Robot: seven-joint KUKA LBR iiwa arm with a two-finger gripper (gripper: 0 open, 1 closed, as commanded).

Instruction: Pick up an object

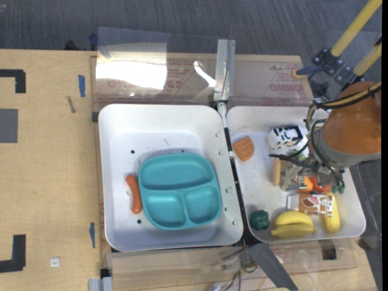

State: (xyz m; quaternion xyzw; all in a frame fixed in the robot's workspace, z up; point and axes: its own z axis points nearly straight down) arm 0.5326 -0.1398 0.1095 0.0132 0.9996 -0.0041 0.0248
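Note:
My gripper [307, 173] hangs low over the middle of the right bin [257, 129], under the arm's orange band. Directly around it lie a tan stick [276, 171], a small orange piece [310, 183] and a printed carton [313, 205]; I cannot tell whether it touches any of them. A black-and-white toy [285, 137] sits just behind it. Along the bin's near side lie a banana [293, 222], a yellow corn cob [331, 218] and a dark green round thing [260, 219]. An orange waffle-like piece [244, 148] rests near the bin's left wall.
The left bin [121, 132] holds a teal divided plate [179, 190] with an orange sausage [134, 193] beside its left edge. A clear panel with a metal post [223, 71] stands behind both bins. Wooden bench surface [42, 162] extends to the left.

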